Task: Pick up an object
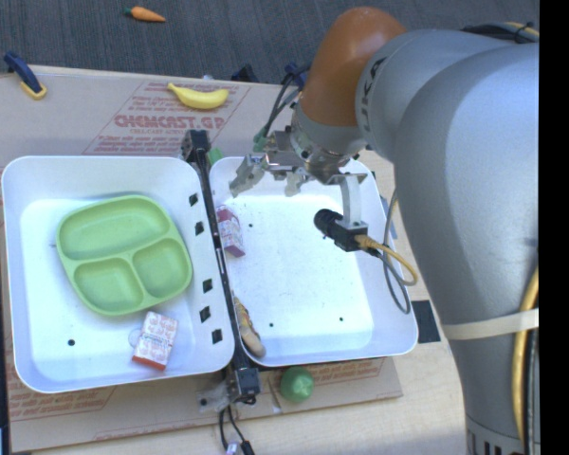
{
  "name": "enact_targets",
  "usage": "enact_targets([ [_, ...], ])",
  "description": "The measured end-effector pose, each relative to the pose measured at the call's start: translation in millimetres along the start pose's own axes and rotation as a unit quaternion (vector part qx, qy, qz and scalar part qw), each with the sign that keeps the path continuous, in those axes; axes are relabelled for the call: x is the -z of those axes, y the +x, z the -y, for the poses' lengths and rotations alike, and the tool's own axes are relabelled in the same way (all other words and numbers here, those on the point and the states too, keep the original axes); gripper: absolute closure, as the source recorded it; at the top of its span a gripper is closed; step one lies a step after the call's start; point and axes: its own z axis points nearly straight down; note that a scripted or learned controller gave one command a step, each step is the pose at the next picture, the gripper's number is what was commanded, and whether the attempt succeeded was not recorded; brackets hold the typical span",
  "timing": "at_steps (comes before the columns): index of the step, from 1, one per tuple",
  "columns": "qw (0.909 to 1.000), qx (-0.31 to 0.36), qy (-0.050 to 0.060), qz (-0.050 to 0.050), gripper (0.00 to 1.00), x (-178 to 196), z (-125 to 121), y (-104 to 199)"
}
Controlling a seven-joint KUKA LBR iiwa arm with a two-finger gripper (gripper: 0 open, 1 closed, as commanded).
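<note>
Over the right bin (389, 325), at its far edge, my arm (455, 159) hangs with its orange band (351, 50) above the wrist and the gripper (266, 173) low near the bin's back left corner; whether its fingers stand apart or closed I cannot tell, and I see nothing carried between them. By my reading the pick is not yet done: every object lies where it rests and none is lifted. The nearest candidates sit in the right bin along the divider, a small red-and-white packet (229, 230) just below the gripper and a tan piece (247, 331) at the near left corner. The count, as I see it: two white bins side by side on the worktop; in the left bin (19, 282) one green tray (123, 251) with three compartments and one red-and-white box (156, 339) near its front; in the right bin the packet and the tan piece, two things. Outside the bins lie one banana (198, 94) on the cardboard behind, one green ball (297, 384) at the front edge, and one carrot (146, 13) on the floor beyond. Left to do, I judge: close on one object and raise it clear.
</note>
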Motion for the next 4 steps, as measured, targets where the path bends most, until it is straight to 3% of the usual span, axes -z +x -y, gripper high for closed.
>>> enact_targets([
  [1, 1.0000, -0.001, 0.000, 0.000, 0.00, -43, -20, -39],
  [3, 1.0000, -0.001, 0.000, 0.000, 0.00, -67, -22, -157],
  [4, 1.0000, 0.000, -0.002, 0.001, 0.00, 38, 2, -144],
])
